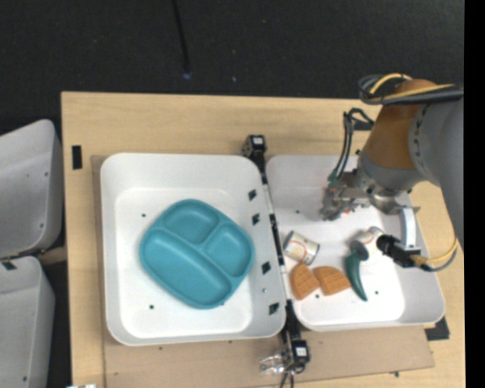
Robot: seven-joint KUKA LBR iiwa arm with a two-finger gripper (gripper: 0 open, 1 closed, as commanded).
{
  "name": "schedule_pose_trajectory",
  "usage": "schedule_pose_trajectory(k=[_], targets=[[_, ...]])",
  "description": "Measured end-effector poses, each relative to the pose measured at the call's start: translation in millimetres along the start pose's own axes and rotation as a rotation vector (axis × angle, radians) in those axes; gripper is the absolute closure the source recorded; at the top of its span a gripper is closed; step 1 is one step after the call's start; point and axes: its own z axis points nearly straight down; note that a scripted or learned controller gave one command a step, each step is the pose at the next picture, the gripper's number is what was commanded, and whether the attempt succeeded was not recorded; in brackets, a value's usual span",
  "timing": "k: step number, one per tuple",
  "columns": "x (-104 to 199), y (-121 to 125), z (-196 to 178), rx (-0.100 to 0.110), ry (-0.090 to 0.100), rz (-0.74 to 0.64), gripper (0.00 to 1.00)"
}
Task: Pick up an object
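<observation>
Our pincer (337,206) hangs low in the right bin (307,172); we cannot tell its state or any catch. Can (301,248), brown pieces (318,281) and teal tool (357,268) lie nearby, unlifted; we judge picking remains.

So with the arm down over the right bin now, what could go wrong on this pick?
1. The gripper sits over bare bin floor near the back of the right bin, apart from the items, so closing here would likely grab nothing.
2. The small can, the two tan pieces and the teal tool lie close together; a descent there may nudge neighbours or catch two.
3. The can lies near the bin's left wall, which could block a finger.
</observation>
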Motion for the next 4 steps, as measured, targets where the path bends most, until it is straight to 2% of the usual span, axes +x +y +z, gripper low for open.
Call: schedule_pose_trajectory(k=[1,2,3,4], targets=[[-5,-7,-60,0.0,0.002,-0.004,1.0],[0,0,-108,-0.001,0.002,-0.013,1.0],[-11,5,-161,-0.002,0.0,-0.015,1.0],[40,15,-146,0.006,0.004,-0.016,1.0]])
